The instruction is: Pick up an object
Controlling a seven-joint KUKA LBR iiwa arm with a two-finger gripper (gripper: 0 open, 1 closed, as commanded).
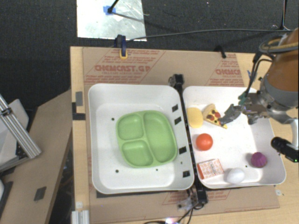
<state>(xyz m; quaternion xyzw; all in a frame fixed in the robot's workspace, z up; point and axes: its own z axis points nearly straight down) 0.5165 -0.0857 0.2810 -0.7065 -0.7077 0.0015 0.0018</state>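
The right bin [268, 139] holds several small items. A yellow rounded piece [195, 117] and a pizza-slice toy [212, 114] lie at its left side. Below them are an orange-red ball [203, 142], a red and white packet [210, 168], a white egg [235, 175] and a purple ball [258, 159]. My gripper [240, 115] hangs over the upper middle of this bin, open, with nothing between its fingers. Its left finger [228, 114] is right beside the pizza slice's right edge.
The left bin [100, 125] holds a green divided plate [146, 138]. A black divider with clips [183, 139] runs between the bins. A silver sheet [110, 13] lies at the back, and a metal rail [18, 134] stands at the far left.
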